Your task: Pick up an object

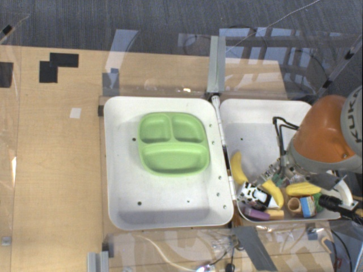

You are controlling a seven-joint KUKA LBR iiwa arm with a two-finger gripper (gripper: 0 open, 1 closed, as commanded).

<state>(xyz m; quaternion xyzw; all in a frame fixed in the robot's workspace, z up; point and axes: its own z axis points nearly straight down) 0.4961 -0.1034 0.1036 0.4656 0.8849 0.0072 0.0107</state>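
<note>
My gripper (278,172) hangs low in the right bin (255,123), under the orange band of the arm (320,137), right over a heap of small objects at the bin's front. In that heap lie a yellow banana (237,168), a second banana (274,193), a yellow piece (304,188), a black-and-white item (250,194), a purple stick (258,213), a brown cup (294,204) and a blue piece (308,206). The wrist hides most of the gripper. I see nothing clearly held.
A green divided plate (173,143) lies in the left bin (122,169). A metal divider rail (222,146) runs between the bins. A black cable (279,135) loops beside the arm. The back half of the right bin is bare white.
</note>
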